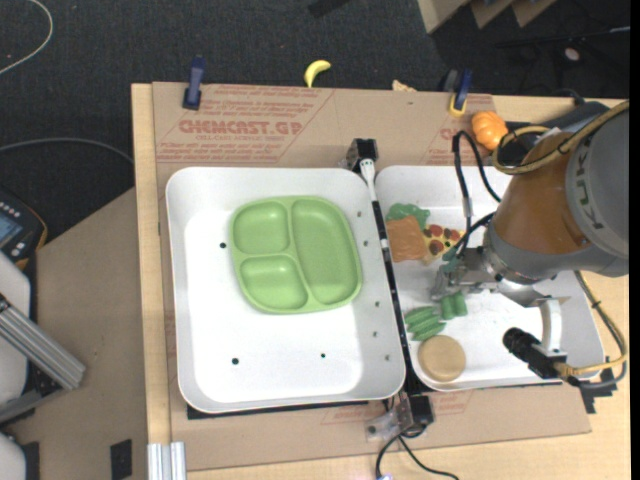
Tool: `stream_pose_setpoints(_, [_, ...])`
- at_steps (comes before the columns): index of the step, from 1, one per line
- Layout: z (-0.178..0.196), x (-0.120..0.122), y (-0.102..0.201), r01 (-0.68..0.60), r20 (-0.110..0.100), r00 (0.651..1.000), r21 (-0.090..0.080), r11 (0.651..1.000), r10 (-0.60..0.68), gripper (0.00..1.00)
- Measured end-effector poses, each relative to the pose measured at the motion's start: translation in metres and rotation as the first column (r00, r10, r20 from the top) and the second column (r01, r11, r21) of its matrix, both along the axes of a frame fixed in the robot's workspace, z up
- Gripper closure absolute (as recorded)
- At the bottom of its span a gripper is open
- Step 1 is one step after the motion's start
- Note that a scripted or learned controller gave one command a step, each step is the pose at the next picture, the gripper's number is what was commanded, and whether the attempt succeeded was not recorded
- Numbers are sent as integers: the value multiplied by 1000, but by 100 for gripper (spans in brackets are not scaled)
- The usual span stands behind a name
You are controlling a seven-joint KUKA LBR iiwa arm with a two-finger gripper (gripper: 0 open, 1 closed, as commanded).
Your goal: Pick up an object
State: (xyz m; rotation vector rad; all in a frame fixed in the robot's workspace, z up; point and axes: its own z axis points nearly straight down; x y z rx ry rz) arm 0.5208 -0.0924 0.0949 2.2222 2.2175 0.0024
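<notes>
- Nearest the camera in the right bin [590, 353], a round tan cookie-like piece [442, 357] and green bean pods [424, 320] lie just beside each other; a grab here may snag both.
- Above them, the end effector [452, 284] hangs low over the clutter; I cannot tell how it is set, so it may miss.
- Farther back, a brown toast piece [406, 238] and pizza slice [440, 238] touch, inviting a slip.

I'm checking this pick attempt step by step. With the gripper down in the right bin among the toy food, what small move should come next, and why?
Probably a short straight lift to test the grasp. The gripper sits low in the right bin, right above the green toy pieces, with the tan round piece close by. Whether anything is between its fingers cannot be seen, so a small rise would show it.
</notes>
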Motion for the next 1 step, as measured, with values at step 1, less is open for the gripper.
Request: stream_pose_setpoints(1, [95, -41, 67, -9, 4, 1000, 3, 1000, 9, 100])
